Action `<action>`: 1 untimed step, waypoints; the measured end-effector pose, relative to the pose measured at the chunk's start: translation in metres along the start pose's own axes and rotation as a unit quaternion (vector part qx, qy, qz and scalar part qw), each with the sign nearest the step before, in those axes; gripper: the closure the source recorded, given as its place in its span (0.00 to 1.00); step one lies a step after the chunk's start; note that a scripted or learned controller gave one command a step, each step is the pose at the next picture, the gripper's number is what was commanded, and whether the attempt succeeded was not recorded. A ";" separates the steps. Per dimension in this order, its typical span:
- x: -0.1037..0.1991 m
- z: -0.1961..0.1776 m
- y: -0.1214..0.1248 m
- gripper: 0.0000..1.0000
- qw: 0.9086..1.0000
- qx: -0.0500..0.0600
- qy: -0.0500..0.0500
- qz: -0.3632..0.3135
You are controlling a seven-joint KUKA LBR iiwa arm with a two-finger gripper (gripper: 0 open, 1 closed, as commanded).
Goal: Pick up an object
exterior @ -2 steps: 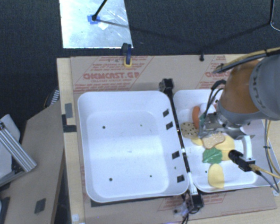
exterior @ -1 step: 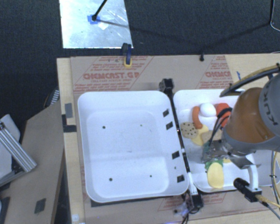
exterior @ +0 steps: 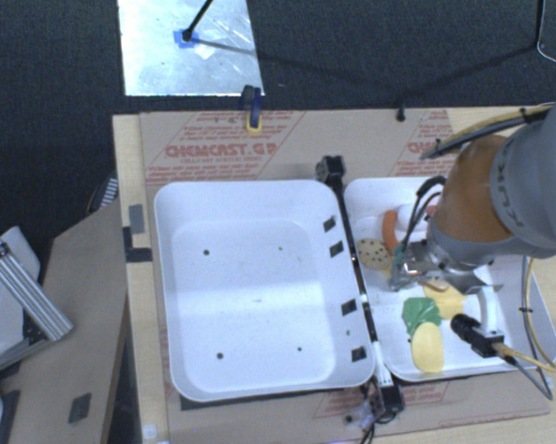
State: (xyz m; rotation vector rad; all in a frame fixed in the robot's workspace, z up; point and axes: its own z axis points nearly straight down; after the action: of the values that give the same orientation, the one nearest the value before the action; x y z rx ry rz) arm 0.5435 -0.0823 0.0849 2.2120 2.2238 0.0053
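The green object (exterior: 420, 313) is found in the right bin (exterior: 367, 198), in its near half and towards the wall shared with the other bin. Its outline is irregular. Its long axis appears to run from the bin's far side to its near side, leaning slightly, with the narrower end turned towards the near rim; a finer heading cannot be told.

Furthest left, the left bin (exterior: 252, 265) is seen, white and shallow, set on the printed board (exterior: 217, 147) that covers the bench. In the right bin a round speckled disc (exterior: 372, 252) is laid just beside the shared wall, and a small orange piece (exterior: 389, 225) is seen just behind it. The gripper (exterior: 409, 270) is held low over this bin, beside the disc and just behind the green object. No object is shown between its tips, and whether it is open or closed cannot be told. A yellow oval object (exterior: 428, 348) is placed directly in front of the green one, touching it or nearly so, with its length running far to near. A pale yellow piece (exterior: 448, 303) is seen at the green object's right, partly covered by the gripper.

The arm (exterior: 531, 184) is brought in from the right and bent downward over the right bin, with its orange band (exterior: 472, 204) just above the wrist.
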 end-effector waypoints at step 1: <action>-0.001 0.000 0.033 1.00 1.000 0.001 0.000 0.000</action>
State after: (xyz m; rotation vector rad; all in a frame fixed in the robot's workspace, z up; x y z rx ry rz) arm 0.5763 -0.0834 0.0849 2.2137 2.2245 0.0036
